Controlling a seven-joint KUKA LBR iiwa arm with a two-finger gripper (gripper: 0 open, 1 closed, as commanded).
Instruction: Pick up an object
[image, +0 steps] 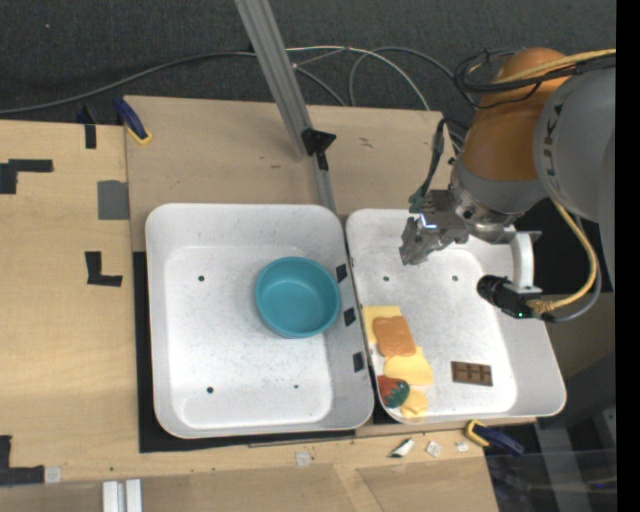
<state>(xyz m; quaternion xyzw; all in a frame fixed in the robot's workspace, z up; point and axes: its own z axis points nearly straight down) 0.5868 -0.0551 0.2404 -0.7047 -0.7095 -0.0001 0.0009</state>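
Grey metal claw (418, 243) hangs over the far end of the right bin (520, 345), and honestly I can't tell from this angle whether it's released or clenched; nothing visible in it. Closest stuff to grab is the food pile (398, 358) along that bin's left wall, toward the near end, running lengthwise along the wall. Brown chocolate bar (471, 374) sits apart, near the front edge. Blue bowl (296, 296) is over in the left bin (190, 330), farther off. I'd bet on the pile.

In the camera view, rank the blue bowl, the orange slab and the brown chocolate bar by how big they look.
1. blue bowl, clearly the largest
2. orange slab
3. brown chocolate bar, only slightly smaller than the slab, so that ranking is unsure
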